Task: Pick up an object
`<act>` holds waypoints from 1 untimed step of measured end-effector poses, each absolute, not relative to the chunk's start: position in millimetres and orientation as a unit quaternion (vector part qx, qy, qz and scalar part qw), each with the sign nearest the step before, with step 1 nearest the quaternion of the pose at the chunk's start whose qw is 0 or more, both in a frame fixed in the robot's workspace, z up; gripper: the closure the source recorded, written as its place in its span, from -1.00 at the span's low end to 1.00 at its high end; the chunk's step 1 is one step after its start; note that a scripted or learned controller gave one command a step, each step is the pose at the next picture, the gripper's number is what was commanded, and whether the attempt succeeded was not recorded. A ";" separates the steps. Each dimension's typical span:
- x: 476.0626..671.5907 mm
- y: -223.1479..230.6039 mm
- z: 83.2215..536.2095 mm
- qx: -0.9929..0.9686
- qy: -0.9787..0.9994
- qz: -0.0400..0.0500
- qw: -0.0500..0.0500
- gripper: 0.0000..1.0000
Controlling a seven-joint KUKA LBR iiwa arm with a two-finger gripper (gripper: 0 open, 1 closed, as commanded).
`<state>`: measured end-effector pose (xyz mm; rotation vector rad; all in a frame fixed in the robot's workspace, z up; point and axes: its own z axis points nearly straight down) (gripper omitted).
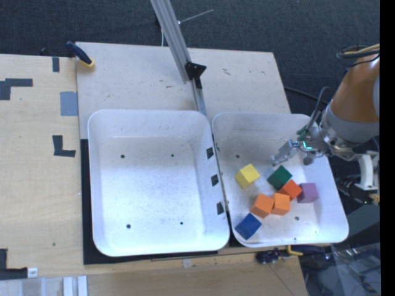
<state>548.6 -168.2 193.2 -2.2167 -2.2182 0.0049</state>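
While the gripper (290, 155) hovers above the green block (279, 177), this looks like the approach step. I cannot tell its state. Next comes descent onto it.

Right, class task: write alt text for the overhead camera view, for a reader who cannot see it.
A robot arm's end effector hovers over the right bin, above a cluster of coloured blocks: yellow, green, orange, purple, blue. The left bin sits alongside.
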 end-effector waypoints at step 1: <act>549.7 -168.3 195.7 -0.706 -0.708 0.000 0.001 -1.00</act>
